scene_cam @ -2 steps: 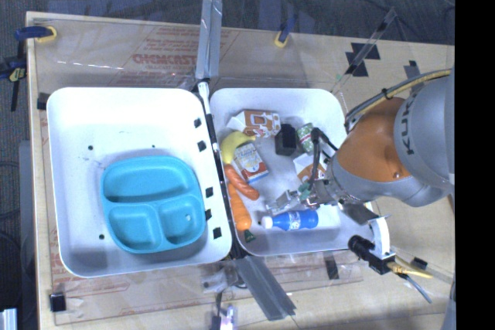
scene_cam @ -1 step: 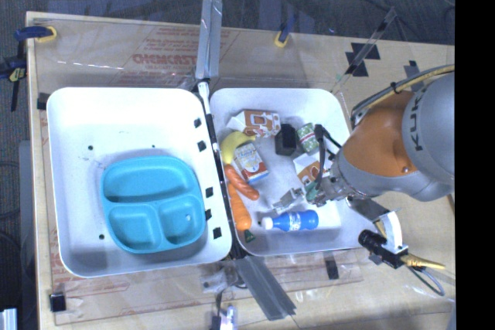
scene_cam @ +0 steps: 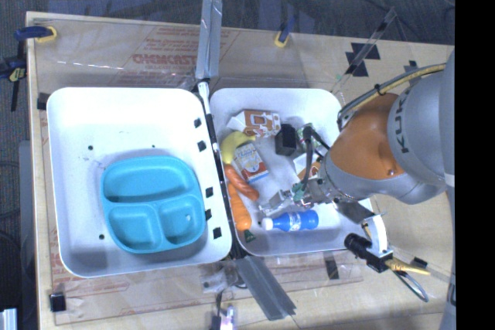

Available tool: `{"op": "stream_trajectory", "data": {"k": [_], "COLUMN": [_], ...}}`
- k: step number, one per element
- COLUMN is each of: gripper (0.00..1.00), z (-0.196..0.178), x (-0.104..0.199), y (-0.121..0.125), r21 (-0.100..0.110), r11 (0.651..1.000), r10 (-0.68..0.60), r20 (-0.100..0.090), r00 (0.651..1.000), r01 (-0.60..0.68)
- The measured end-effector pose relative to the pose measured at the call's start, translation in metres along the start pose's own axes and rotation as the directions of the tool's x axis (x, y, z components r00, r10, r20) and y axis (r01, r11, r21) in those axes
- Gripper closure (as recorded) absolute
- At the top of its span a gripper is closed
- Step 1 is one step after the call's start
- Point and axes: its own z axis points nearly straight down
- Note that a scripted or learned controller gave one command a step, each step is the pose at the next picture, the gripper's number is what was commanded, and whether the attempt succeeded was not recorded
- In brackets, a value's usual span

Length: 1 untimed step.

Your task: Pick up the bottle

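Observation:
The bottle (scene_cam: 295, 222) is blue with a white cap and lies on its side at the front of the right bin (scene_cam: 272, 94), cap pointing left. My gripper (scene_cam: 289, 198) hangs low in that bin, just behind the bottle and close over it. The grey arm with its orange band (scene_cam: 363, 152) reaches in from the right and hides the bin's right part. Nothing shows the bottle lifted; it rests on the bin floor.
An orange carrot (scene_cam: 239, 205), a yellow fruit (scene_cam: 231, 143), a small carton (scene_cam: 249, 161), a brown box (scene_cam: 261, 122) and a black object (scene_cam: 288, 139) crowd the right bin. A blue divided plate (scene_cam: 152, 202) lies in the left bin (scene_cam: 60, 166).

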Motion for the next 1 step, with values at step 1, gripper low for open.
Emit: {"op": "stream_trajectory", "data": {"k": [1], "gripper": [0.00], "z": [-0.0528], "x": [-0.0203], "y": [-0.0031], "r21": [-0.002], "r11": [1.000], "r10": [-0.018], "r20": [0.001], "r00": [1.000], "r01": [0.018]}}
